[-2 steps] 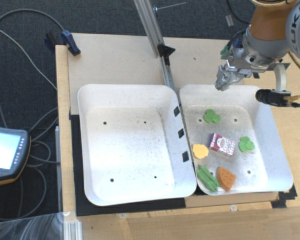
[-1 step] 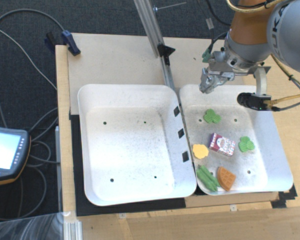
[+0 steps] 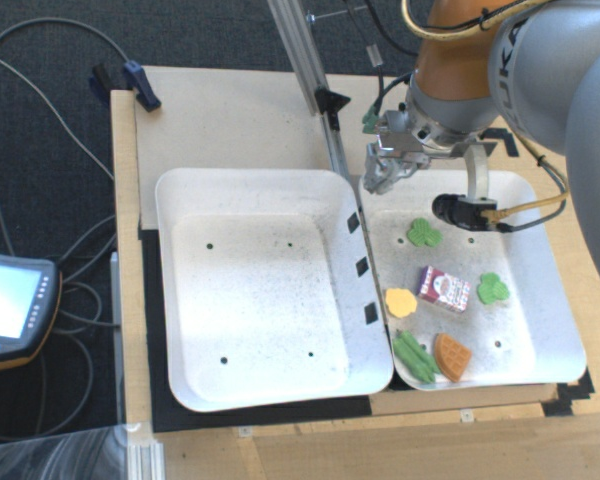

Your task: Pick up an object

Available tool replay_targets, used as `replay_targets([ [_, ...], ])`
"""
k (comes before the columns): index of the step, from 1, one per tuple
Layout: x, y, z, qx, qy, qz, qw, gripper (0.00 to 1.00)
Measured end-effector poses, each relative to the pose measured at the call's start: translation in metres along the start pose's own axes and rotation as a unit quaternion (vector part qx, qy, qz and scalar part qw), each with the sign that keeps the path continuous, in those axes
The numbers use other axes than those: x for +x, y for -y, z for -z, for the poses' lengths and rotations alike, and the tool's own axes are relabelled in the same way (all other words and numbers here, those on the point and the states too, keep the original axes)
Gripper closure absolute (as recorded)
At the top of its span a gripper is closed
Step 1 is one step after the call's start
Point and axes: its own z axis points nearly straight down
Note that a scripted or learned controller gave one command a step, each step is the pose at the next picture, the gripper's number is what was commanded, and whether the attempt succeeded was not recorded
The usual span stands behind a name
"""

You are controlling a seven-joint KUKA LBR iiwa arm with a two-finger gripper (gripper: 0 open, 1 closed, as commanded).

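i see a pale wooden bench point(image 3: 230, 118) on dark carpet floor point(image 3: 40, 28). grey cables point(image 3: 40, 118) loop over the carpet at left, near a handheld screen pendant point(image 3: 10, 308) at the left edge. blue clamp point(image 3: 140, 83) on the bench's far left corner. a metal pole point(image 3: 295, 38) slants up behind.

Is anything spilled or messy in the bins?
Nothing looks spilled. The toys all lie inside the right bin. The green piece and orange piece sit crowded against its near rim, beside each other.
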Motion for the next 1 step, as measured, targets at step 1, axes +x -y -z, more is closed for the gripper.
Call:
replay_targets([
  [1,0.0547,0.0105,-0.0032,0.000,0.000,0.000,1.0000,1.00],
])
